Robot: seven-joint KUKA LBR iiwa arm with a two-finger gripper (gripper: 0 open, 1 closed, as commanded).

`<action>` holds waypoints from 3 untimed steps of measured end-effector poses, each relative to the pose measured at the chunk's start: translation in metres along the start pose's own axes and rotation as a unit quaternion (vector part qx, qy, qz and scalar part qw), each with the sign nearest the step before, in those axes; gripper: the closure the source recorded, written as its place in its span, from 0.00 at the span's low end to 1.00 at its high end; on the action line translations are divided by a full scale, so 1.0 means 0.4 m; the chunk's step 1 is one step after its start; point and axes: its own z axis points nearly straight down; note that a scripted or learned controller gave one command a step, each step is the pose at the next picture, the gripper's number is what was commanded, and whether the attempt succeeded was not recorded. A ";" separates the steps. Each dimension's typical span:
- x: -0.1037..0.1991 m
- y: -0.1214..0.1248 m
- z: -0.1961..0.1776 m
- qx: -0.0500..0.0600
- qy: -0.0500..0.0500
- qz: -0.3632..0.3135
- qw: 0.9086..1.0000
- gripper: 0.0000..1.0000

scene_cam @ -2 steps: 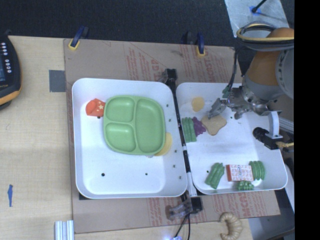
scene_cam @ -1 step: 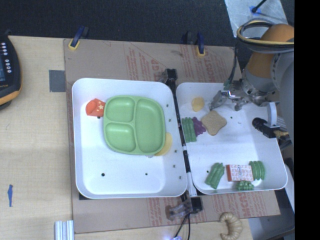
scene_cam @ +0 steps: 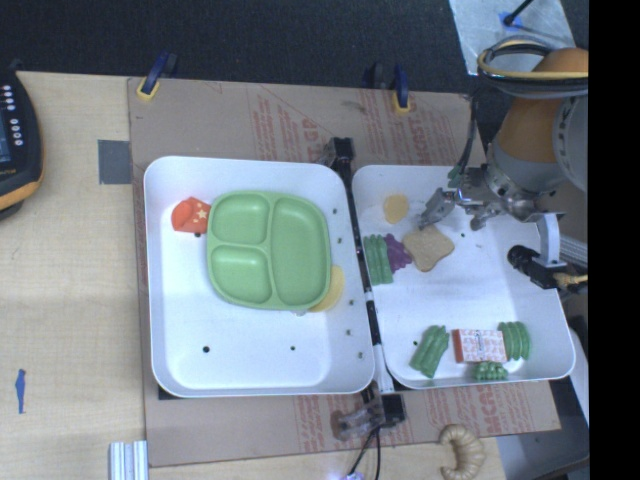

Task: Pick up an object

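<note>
Spanning the worktop (scene_cam: pixel 80 298), two white bins sit side by side; the left bin (scene_cam: pixel 180 358) holds a green divided plate (scene_cam: pixel 268 250). My hand (scene_cam: pixel 452 208) hovers in the right bin (scene_cam: pixel 545 363), grip state unclear, just beside the toast slice (scene_cam: pixel 430 249).

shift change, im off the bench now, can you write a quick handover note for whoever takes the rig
Hand: low in the right bin, at its upper part, just above the toast slice; nothing seen between the fingers.
Right bin: toast slice, pale round piece, purple item, green bean pods by the left wall; more green pieces and a red-and-white packet near the front.
Left bin: green divided plate, red item beside it, yellow piece under its edge.
Done: nothing picked yet.
Left: grasp one object and lift; toast looks nearest.
</note>
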 end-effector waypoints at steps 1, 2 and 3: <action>0.018 -0.057 0.051 0.001 0.000 0.000 1.000 0.00; -0.101 0.053 0.086 -0.004 -0.001 0.000 1.000 0.00; 0.008 -0.004 0.084 -0.002 -0.001 -0.002 1.000 0.00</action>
